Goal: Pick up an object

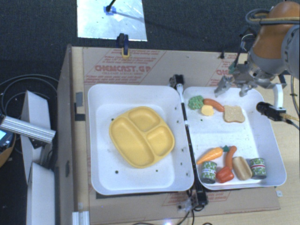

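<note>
You are looking at the approach step: the arm (pixel 276 36) is hanging over the right bin (pixel 269 139), its gripper (pixel 233 85) spread and grasping nothing. Next, I judge, it is needing to descend onto the bread slice (pixel 234 114) just below.

- Two white bins: the left bin (pixel 101 172) and the right bin (pixel 267 139)
- One yellow divided plate (pixel 141 136), three compartments
- One piece of broccoli (pixel 196 101)
- One small yellow chunk (pixel 207 110), can't tell what it is
- Three carrot-looking things: one up top (pixel 214 104), an orange one (pixel 209 154), a darker one (pixel 228 155)
- One slice of toast (pixel 234 114)
- Two little cans (pixel 208 171) (pixel 258 168)
- One red pepper-ish thing (pixel 224 174)
- One hot dog bun (pixel 242 167)
</note>
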Controlling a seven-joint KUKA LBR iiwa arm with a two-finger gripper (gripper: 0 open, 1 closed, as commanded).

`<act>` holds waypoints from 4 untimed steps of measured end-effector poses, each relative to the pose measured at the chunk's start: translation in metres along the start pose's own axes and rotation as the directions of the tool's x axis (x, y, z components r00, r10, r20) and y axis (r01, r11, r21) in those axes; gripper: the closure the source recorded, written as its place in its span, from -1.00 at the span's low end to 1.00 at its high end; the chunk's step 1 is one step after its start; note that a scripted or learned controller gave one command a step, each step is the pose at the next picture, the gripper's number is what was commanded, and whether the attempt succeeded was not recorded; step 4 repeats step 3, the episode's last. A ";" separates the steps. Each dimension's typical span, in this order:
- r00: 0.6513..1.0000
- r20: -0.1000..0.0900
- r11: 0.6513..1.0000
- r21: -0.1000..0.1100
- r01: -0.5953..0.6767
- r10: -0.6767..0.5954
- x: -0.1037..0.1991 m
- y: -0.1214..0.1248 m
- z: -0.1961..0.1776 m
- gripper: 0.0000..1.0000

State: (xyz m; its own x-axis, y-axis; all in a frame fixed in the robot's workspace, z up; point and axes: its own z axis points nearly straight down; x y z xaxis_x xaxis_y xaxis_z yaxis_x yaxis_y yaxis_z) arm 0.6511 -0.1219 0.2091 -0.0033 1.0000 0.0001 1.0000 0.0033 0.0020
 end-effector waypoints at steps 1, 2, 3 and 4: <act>1.000 0.000 1.000 0.000 -0.002 0.002 0.019 -0.021 0.125 -1.00; 1.000 0.000 1.000 0.017 -0.003 0.003 0.035 0.011 0.126 -1.00; 1.000 0.000 1.000 0.009 0.000 0.000 0.036 0.013 0.115 1.00; 1.000 0.000 1.000 0.009 0.000 0.000 0.036 0.013 0.115 1.00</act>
